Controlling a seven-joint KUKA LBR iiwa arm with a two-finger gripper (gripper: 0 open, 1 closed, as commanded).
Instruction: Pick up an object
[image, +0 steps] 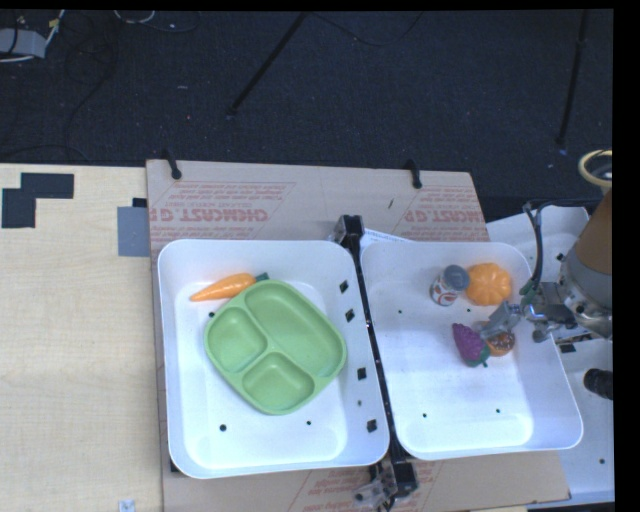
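The right bin (470, 430) holds a purple eggplant-like toy (467, 343), a small red-orange piece (500, 344) beside it, an orange fruit (488, 284) and a small grey-topped can (448, 286). My gripper (505, 323) reaches in from the right over that bin's right side. Its tip hangs just above the red-orange piece and right of the purple toy. Nothing is visibly held. In the left bin (190, 420) lie an orange carrot (222, 288) and a green divided plate (275, 346).
The two bins meet at a black divider (366, 350) with clips. Brown cardboard (300, 205) lies behind the bins. The arm's body (590, 270) and cables stand past the right bin's right rim.
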